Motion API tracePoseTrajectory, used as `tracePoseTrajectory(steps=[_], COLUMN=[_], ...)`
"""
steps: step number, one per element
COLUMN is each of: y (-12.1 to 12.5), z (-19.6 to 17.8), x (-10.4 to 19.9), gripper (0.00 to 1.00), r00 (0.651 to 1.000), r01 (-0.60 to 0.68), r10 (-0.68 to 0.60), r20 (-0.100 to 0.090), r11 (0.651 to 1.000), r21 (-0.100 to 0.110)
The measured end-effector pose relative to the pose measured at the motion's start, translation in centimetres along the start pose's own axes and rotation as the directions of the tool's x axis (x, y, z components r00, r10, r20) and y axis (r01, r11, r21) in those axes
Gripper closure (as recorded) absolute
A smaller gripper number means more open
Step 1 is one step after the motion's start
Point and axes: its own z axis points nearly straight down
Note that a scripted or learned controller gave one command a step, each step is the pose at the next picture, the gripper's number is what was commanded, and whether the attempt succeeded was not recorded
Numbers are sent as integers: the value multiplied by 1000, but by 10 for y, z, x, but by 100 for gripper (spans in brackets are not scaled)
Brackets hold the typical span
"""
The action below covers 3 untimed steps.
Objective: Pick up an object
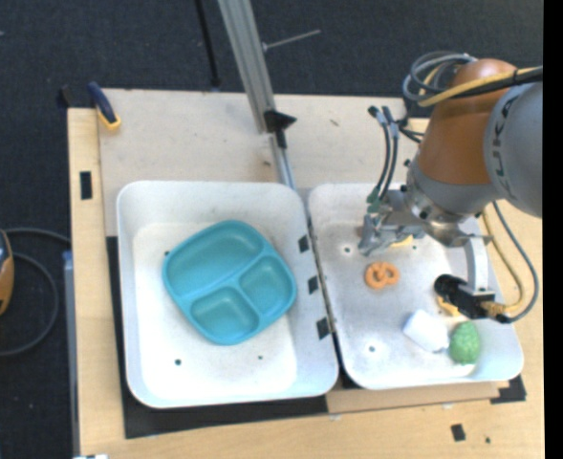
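White bins sit side by side on the worktop (185,137). The right bin (343,213) is the landmark. Inside it lies an orange pretzel (382,275), near its middle. The gripper (381,234) hangs just above the pretzel, toward the bin's back edge, and holds nothing. I cannot tell if it is spread or pressed together. A white block (424,330) and a green ball (465,343) lie touching each other in the bin's front right corner. To the left of this bin, the left bin (147,352) holds a blue tray (228,281).
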Motion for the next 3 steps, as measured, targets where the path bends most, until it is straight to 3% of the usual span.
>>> tracePoseTrajectory(steps=[1, 3], y=[17, 53], z=[0, 3], x=[39, 148], gripper=[100, 100], r00=[1000, 1000], r01=[-1, -1], r10=[1, 1], r20=[0, 1], r11=[1000, 1000], r21=[1, 1])
